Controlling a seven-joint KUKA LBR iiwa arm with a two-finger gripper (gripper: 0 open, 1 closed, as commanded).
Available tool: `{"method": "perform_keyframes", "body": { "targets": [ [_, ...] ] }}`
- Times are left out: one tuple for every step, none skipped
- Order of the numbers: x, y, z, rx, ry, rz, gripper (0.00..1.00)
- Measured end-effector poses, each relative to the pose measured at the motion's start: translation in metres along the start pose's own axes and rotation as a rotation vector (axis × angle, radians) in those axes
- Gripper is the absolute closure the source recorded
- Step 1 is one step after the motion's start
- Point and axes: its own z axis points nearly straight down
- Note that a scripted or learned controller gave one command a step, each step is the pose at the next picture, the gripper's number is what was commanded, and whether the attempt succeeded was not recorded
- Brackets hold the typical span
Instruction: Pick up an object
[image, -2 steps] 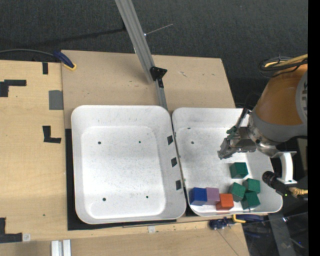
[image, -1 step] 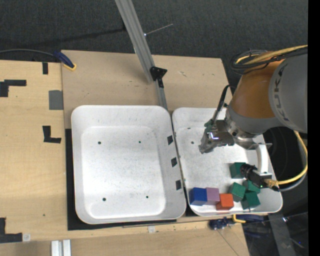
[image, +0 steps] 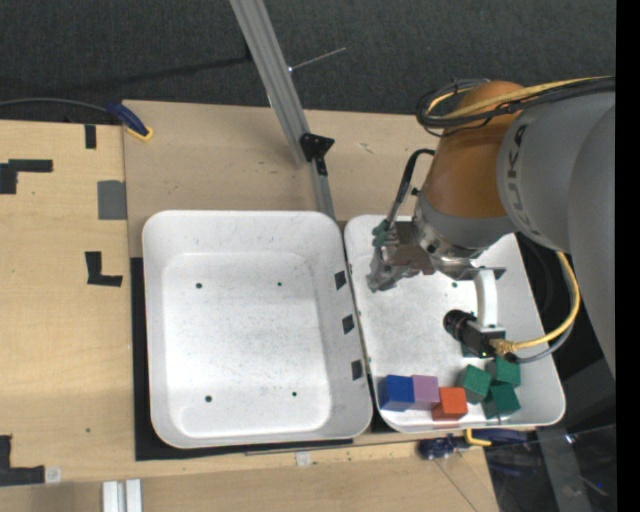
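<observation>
Blocks, small & coloured, bunched at the near end of the right bin (image: 530, 395): blue block (image: 397, 391), lilac block (image: 426, 389), orange block (image: 452, 402), then three dark green blocks (image: 497, 385) piled just beside it to the right. All plain, matte, no markings I can see. Gripper (image: 383, 272) hangs over the far-left part of the same bin, well apart from the blocks, nothing seen betw its fingers; can't tell if they're spread or pressed together, too dark & blurred. Left bin (image: 160, 300) sits alongside, w/ a few dark dots on its floor. Grey letters run down the arm (image: 530, 170), prob "KUKA", only partly readable.
</observation>
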Motion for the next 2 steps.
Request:
{"method": "perform_keyframes", "body": {
  "targets": [
    [0.045, 0.023, -0.006, 0.0, 0.0, 0.0, 1.0],
    [0.084, 0.056, -0.013, -0.001, 0.0, 0.0, 1.0]
  ]
}}
